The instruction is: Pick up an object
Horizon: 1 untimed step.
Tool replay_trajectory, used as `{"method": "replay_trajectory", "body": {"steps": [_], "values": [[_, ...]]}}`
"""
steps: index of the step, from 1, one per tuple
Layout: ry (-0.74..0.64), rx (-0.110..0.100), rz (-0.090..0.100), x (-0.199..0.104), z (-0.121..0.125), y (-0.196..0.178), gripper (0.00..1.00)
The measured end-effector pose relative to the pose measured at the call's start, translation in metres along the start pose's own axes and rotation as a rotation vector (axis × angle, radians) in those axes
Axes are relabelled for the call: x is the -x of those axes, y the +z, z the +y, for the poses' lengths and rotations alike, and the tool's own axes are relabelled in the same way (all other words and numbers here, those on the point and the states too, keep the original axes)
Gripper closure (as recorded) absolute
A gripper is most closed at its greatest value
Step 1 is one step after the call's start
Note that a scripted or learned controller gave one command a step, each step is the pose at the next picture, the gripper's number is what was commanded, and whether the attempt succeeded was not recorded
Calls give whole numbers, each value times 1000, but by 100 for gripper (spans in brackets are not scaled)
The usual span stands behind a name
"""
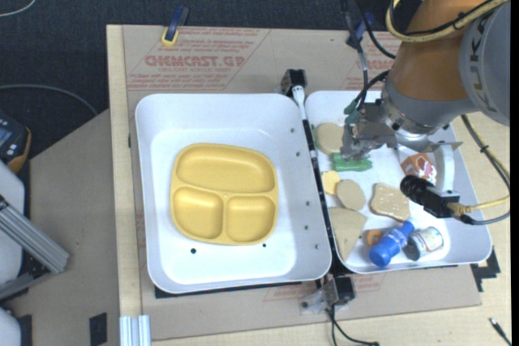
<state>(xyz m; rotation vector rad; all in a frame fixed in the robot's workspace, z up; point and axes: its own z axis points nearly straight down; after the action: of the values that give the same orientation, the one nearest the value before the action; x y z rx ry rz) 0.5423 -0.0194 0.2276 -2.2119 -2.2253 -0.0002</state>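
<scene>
Camera view: the end effector (353,151) is lowered into the right bin (474,243) — just above a green object (352,165); whether it is open or closed cannot be told.

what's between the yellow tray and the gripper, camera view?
In the camera view: bare white floor of the left bin, then the two bins' abutting rims. The gripper sits just past them, low over a green item; the yellow tray lies well left.
</scene>
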Motion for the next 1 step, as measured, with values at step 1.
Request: {"method": "replay_trajectory", "body": {"steps": [1], "values": [[2,-2,-1,-43,-21,4,100]]}}
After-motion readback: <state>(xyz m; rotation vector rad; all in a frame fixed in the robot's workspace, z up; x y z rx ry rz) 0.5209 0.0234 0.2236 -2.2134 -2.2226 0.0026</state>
